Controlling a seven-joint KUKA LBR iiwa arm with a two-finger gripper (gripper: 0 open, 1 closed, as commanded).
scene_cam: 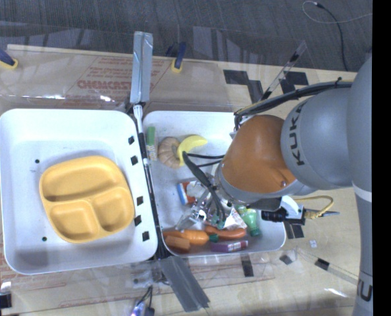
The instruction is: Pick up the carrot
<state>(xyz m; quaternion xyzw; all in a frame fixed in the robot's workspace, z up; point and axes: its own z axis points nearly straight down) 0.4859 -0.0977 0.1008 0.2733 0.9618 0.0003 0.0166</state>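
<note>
The carrot point(197, 237) lies orange along the front edge of the right bin point(216, 122), among other toy food. My gripper point(205, 210) reaches down into that bin just above and behind the carrot, under the arm's orange band. Its metal fingers are tangled in clutter and cables, and the arm hides much of them.
A yellow divided tray point(85, 195) rests in the left bin point(14, 150). The right bin also holds a banana point(193, 143), a tan bread-like piece point(168, 151), a green item point(251, 221), a purple item point(223, 246) and a brown sausage-like piece point(175, 242). A metal divider point(141, 64) runs between the bins.
</note>
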